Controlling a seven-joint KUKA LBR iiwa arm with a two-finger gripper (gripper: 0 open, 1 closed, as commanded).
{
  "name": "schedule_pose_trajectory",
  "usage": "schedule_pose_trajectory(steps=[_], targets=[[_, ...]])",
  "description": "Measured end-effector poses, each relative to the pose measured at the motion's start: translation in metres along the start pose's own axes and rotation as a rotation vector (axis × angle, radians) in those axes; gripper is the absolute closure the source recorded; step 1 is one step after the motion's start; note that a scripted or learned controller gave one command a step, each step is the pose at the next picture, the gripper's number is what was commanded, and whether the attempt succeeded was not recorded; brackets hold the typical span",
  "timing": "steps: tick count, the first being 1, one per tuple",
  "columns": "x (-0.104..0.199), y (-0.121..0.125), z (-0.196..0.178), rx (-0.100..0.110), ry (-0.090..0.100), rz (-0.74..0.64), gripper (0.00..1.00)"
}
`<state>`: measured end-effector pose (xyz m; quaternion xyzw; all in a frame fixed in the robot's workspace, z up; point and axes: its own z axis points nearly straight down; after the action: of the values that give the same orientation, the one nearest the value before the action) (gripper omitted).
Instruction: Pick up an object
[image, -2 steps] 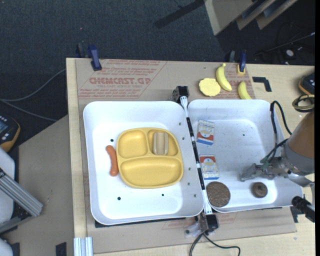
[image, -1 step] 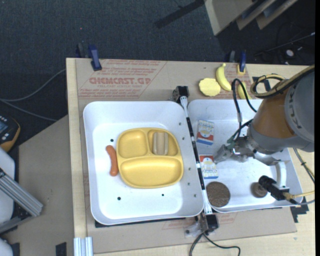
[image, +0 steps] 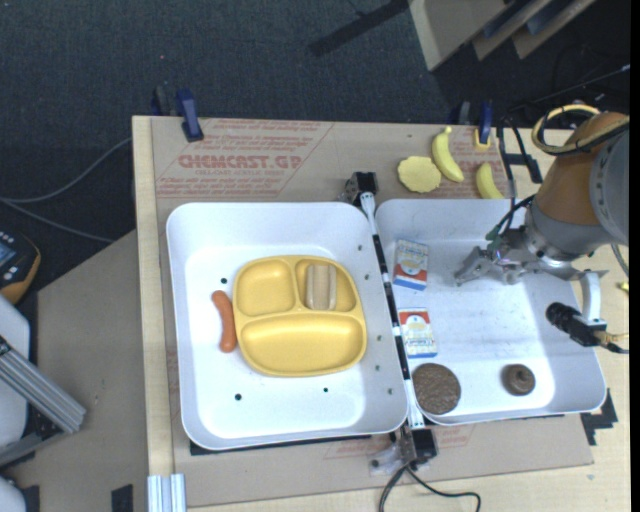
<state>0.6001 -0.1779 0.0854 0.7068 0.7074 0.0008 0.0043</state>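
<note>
Camera view looked down on the surface (image: 250, 160) with both white bins on it, so I'll go big to small using the yellow divided plate (image: 298, 315) as my landmark. That plate sat in the middle of the left bin (image: 200, 240), with a tan piece (image: 320, 285) in its upper right compartment and an orange hot dog (image: 226, 320) lying just off the plate's left edge. The right bin (image: 570, 350) was on the far side of the plate, and the arm (image: 585, 180) hung over its upper part.

The claw (image: 487, 262) was well right of the plate and a bit higher up, fingers spread apart with nothing between them, low over bare bin floor. Nearest candidates were two small cartons: one (image: 411, 265) just right of the plate's upper edge, between plate and claw, and the other (image: 417, 333) just right of the plate's middle. Further down were a brown round disc (image: 436, 387) and a small brown donut-ish thing (image: 518, 378). Bananas (image: 450, 160) lay on the surface above the bins.

If it were me, I'd go for the upper carton, since it looked closest. Centre over it, line the fingers across its narrow sides, and drop fully before closing, because it sat close to the bin wall and one finger could snag there.
</note>
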Motion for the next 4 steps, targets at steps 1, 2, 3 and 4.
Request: schedule_pose_trajectory(steps=[1,2,3,4], targets=[[0.061,0.05,0.0,0.001,0.005,-0.007,0.0],[0.079,0.068,0.001,0.003,0.004,-0.002,0.0],[0.079,0.03,-0.001,0.005,-0.002,0.005,0.0],[0.084,0.068,0.0,0.002,0.003,-0.001,0.0]])
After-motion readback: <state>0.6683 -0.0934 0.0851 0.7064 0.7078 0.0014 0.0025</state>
